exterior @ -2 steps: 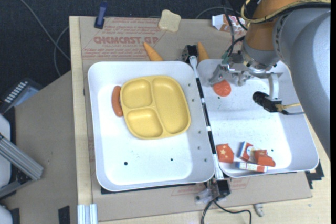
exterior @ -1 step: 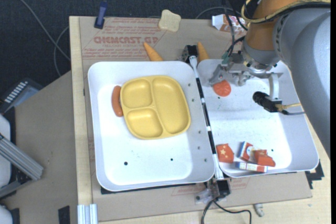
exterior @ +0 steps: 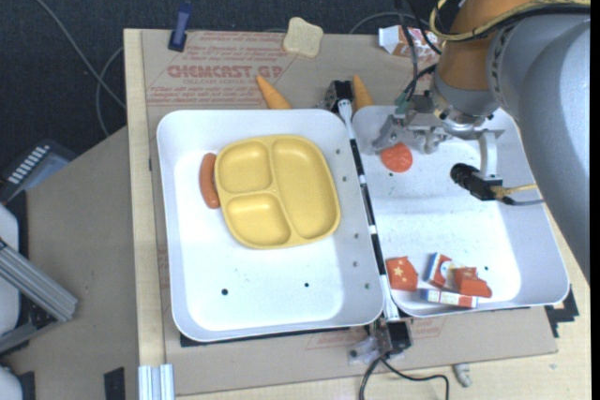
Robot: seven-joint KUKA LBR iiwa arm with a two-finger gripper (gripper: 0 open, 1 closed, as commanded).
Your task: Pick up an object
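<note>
Closest to the lens, small red and white boxes (exterior: 441, 278) sit bunched at the near edge of the right bin (exterior: 525, 248). My gripper (exterior: 410, 138) hangs low at that bin's far left corner, and whether it is apart or together I cannot tell. A red ball (exterior: 397, 158) lies just beside it on the bin floor, not visibly in my grasp. In the left bin (exterior: 187, 229) a yellow divided plate (exterior: 277, 190) lies with a sausage (exterior: 208, 180) along its left side. Beyond, on the table (exterior: 216, 75), lie a carrot (exterior: 272, 93) and a bread slice (exterior: 303, 37)
</note>
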